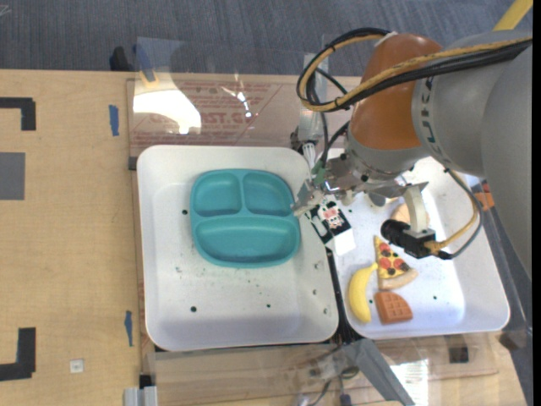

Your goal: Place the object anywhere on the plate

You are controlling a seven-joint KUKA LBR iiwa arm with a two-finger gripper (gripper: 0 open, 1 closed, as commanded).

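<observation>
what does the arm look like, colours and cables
The arm is grey with a rounded orange band above the wrist. Black and yellow cables loop over it. The gripper is small, dark and metallic, with a black-and-white tag beneath.

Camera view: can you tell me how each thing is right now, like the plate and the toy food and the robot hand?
plate: flat in the left bin, nothing on it.
banana: lying in the right bin.
pizza slice: lying flat beside the banana.
waffle: lying below the pizza slice.
gripper: over the divide between bins.
</observation>
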